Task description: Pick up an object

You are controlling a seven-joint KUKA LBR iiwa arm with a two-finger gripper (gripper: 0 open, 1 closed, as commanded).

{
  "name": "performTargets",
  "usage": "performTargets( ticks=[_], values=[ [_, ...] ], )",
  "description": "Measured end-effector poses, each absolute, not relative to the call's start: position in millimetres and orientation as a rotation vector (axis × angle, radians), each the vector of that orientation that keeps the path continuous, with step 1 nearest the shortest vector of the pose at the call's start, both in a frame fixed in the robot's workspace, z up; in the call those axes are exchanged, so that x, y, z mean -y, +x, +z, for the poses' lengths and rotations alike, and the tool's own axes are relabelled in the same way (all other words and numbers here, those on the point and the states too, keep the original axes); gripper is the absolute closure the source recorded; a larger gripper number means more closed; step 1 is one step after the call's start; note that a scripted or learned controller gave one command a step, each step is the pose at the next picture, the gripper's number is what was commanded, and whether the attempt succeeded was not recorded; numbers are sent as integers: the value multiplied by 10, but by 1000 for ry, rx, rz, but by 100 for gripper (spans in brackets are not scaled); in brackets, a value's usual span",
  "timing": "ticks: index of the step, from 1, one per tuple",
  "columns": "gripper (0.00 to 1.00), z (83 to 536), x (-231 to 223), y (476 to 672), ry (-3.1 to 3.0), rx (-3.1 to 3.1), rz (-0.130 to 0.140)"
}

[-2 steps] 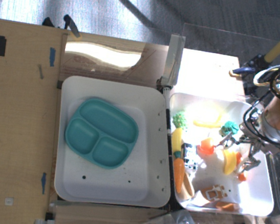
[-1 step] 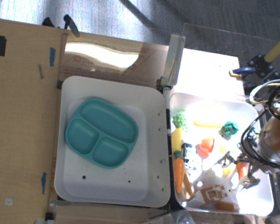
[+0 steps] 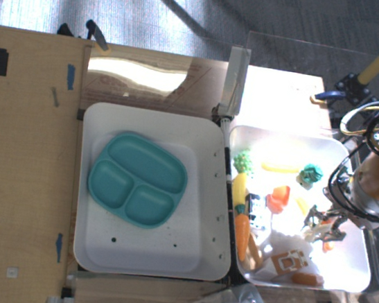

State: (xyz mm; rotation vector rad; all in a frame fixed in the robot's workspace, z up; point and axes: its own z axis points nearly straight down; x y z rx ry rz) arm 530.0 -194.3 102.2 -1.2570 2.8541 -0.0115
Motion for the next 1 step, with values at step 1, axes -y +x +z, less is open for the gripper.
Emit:
performTargets(
  ticks=[1],
  values=[
    [100, 1899, 813, 5450, -1415, -2788, -6]
  ],
)
